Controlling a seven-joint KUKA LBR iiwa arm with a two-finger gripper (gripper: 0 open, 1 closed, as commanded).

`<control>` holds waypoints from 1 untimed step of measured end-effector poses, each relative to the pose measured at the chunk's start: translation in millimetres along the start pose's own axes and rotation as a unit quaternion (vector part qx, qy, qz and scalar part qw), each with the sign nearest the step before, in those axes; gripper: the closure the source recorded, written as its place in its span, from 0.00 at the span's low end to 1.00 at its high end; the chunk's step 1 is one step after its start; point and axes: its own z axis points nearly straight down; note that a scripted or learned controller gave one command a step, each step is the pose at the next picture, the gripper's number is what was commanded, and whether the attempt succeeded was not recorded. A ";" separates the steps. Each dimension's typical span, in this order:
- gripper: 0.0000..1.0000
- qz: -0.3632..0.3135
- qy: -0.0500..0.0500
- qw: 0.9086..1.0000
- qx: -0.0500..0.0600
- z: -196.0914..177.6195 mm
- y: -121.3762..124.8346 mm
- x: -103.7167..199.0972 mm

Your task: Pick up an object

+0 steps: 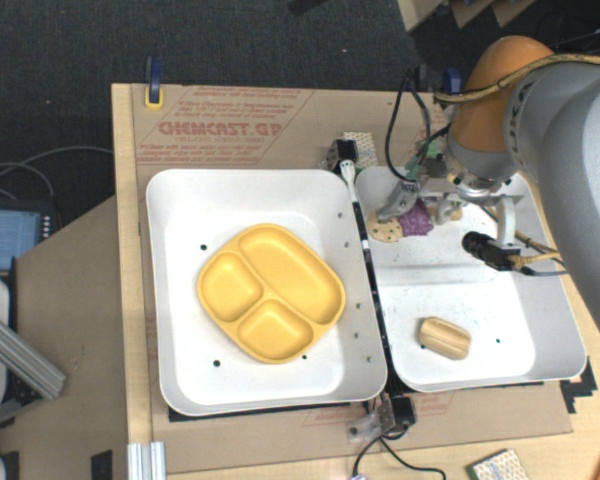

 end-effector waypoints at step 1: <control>1.00 0.002 -0.005 1.000 -0.003 -14.5 -0.3 -4.3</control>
